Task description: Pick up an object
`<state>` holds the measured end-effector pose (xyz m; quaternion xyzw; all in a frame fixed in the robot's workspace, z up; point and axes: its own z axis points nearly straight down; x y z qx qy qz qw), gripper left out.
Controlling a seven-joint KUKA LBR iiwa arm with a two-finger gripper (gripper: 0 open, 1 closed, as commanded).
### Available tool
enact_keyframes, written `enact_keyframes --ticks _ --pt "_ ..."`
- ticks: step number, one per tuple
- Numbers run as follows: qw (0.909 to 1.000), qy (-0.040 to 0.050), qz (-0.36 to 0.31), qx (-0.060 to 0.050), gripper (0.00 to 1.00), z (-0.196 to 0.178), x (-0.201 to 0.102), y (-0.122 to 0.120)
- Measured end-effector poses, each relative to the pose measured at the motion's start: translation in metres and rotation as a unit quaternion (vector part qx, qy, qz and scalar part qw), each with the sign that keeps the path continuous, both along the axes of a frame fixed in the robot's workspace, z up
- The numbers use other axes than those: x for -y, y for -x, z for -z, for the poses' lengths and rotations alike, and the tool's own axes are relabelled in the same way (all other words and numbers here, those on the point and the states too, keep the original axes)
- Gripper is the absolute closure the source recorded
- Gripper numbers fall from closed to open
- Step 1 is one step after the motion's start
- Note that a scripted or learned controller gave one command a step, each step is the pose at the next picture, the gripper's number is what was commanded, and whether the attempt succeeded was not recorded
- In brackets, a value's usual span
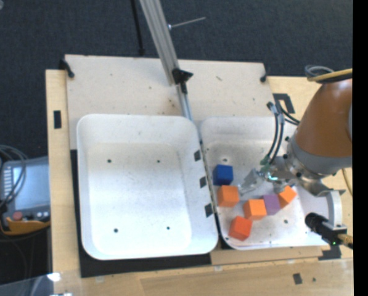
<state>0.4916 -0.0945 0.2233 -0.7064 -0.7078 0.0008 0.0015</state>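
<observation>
The right bin (233,131) holds several small blocks. A blue block (222,174) lies near the bin's left wall, with an orange block (228,195) just below it. Further down are another orange block (254,208), a purple block (271,203), an orange block (287,195) at the right and a red-orange block (240,227) near the front rim. My gripper (256,179) hangs low over the bin, right of the blue block and above the purple one. Nothing shows between its fingers.
The left bin (140,184) stands beside the right one, sharing a divider with black clips. A slanted metal post (162,36) rises from the back of the bench. A screen and cables (20,193) sit off the bench at the left.
</observation>
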Motion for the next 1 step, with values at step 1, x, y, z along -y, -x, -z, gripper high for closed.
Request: enact_keyframes --ticks 1 --pt "1.0 0.0005 0.002 0.003 0.0 -0.0017 0.0005 -0.0008"
